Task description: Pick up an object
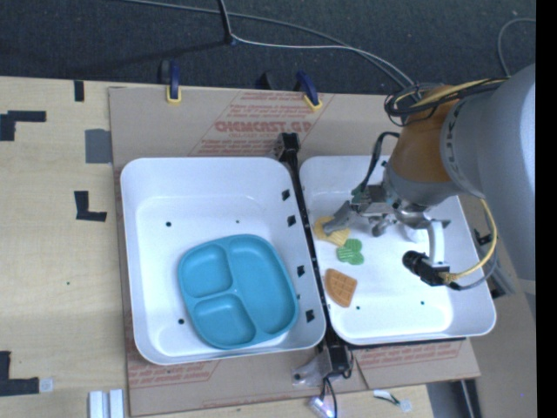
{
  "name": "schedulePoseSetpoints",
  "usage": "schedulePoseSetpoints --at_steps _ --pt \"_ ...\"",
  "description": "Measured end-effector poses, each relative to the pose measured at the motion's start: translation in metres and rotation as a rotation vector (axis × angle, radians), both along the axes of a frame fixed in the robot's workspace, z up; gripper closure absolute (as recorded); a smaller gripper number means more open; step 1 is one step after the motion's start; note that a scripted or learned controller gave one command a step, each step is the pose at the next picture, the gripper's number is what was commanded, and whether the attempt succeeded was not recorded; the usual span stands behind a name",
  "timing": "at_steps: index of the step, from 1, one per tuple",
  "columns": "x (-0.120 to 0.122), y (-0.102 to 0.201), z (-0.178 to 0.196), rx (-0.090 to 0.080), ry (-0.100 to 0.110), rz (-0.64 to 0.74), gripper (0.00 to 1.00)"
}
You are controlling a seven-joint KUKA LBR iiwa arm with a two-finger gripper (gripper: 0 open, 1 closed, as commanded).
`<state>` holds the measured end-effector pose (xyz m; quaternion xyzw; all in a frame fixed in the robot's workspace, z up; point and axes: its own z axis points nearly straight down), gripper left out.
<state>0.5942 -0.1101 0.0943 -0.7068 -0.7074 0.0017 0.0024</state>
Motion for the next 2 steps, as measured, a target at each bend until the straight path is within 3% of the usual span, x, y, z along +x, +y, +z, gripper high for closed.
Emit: schedulePoseSetpoints --at_steps 1,2 --pt "-0.041 0.015 -0.009 -0.001 -0.006 0.000 0.00" --pt "-0.048 -0.007 0.040 -0.002 -0.009 -0.002 0.00"
